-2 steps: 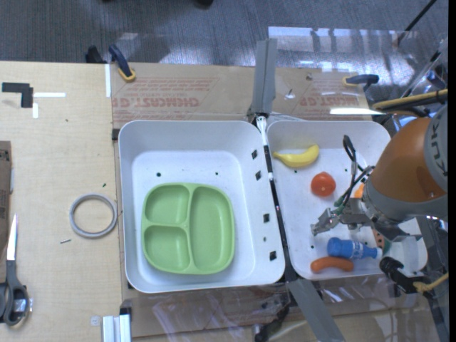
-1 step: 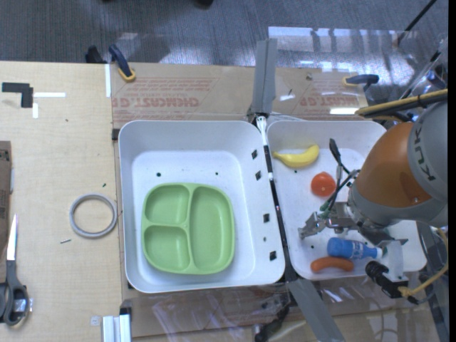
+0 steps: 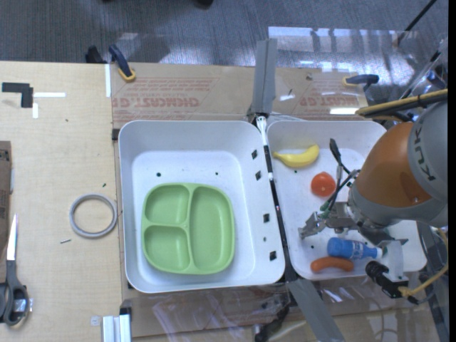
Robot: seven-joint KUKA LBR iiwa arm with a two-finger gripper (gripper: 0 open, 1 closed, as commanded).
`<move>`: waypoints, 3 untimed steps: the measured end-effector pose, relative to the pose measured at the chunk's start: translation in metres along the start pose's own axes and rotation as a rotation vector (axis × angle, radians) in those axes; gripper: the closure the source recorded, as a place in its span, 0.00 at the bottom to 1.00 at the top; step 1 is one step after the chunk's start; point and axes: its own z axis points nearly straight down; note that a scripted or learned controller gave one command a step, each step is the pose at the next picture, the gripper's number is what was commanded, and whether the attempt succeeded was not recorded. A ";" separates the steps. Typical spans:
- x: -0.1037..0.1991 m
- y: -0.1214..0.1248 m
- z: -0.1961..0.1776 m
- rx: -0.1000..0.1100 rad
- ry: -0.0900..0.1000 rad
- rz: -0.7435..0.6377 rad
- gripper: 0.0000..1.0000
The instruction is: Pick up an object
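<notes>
The right bin (image 3: 299, 191) holds a yellow banana (image 3: 298, 156), a small red ball (image 3: 323, 184), a blue bottle (image 3: 350, 249) lying on its side and an orange-red sausage-shaped piece (image 3: 331, 264) near the front wall. A thin black utensil (image 3: 336, 157) lies at the back. My gripper (image 3: 315, 226) hangs low over the bin floor, just left of the blue bottle and below the red ball, with nothing visibly in it. The orange band of the arm (image 3: 390, 171) covers the bin's right part.
The left bin (image 3: 135, 191) carries a green divided plate (image 3: 189, 228). On the bench to the left lie a grey tape ring (image 3: 92, 215) and scissors (image 3: 12, 291). A metal divider (image 3: 265, 77) rises behind the bins, where they meet.
</notes>
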 end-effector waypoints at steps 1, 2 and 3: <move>0.000 0.000 0.000 0.000 0.000 0.000 0.00; 0.000 0.000 0.000 0.000 0.000 0.000 0.00; 0.000 0.000 0.000 0.000 0.000 0.000 0.00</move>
